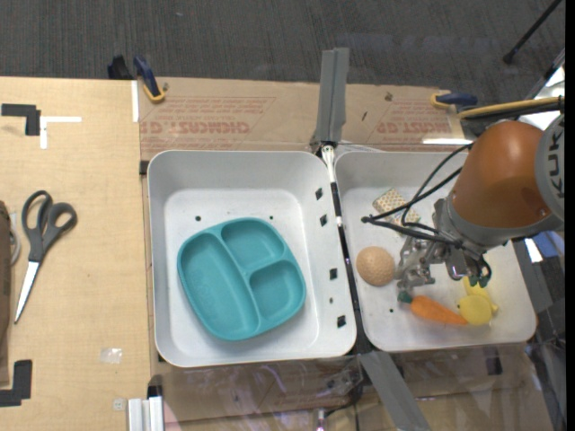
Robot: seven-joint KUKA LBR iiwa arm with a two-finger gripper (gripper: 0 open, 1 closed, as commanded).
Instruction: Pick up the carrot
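The carrot (434,311) lies on the right bin's (377,330) floor near its front wall. A yellow toy (477,307) touches its tip at three o'clock; a tan egg-like ball (375,265) sits at ten o'clock. The gripper (415,275) hovers just above the carrot's green end; whether its fingers are parted, I cannot tell. The left bin (171,241) holds a teal divided plate (241,278). Mirrored lettering on the cardboard (225,119) behind is unreadable.
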